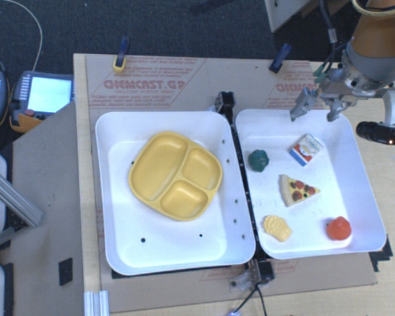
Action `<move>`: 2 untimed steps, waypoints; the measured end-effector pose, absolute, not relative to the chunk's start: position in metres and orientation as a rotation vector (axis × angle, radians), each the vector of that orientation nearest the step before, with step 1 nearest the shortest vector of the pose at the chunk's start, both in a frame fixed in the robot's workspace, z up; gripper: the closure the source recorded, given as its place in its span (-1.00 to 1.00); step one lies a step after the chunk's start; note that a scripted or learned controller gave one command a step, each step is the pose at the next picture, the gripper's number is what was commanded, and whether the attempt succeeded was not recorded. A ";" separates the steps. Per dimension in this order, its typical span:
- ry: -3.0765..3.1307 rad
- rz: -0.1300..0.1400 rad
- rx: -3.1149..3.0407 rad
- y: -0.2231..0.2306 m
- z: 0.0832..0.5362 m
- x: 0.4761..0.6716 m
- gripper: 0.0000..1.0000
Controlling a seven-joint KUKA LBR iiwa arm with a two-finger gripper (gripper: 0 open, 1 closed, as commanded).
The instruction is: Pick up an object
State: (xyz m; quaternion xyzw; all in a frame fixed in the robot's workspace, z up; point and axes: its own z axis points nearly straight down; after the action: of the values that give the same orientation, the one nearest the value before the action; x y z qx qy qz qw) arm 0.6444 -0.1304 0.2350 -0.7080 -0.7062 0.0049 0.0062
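Observation:
The right bin (362, 170) holds a small red, white and blue carton (307, 149), a dark green lump (258, 160), a toy pizza slice (297, 190), a yellow ridged piece (277, 227) and a red round fruit (339, 228). My gripper (314, 111) hangs open over the bin's far edge, above and behind the carton, with nothing between its fingers (299, 109).
The left bin (112, 176) carries a yellow three-compartment plate (176, 175). A black clamp (224, 102) sits at the far end of the divider between the bins. Blue clips (280, 57) hold the cardboard at the back. Screens (46, 94) stand at far left.

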 end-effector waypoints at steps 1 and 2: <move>-2.221 0.001 -2.221 -0.130 0.244 0.647 -1.00; -2.220 0.005 -2.217 -0.122 0.198 0.648 -1.00</move>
State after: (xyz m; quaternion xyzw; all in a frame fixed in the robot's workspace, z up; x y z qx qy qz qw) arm 0.6482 -0.1220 0.1980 -0.7067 -0.7075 0.0015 0.0020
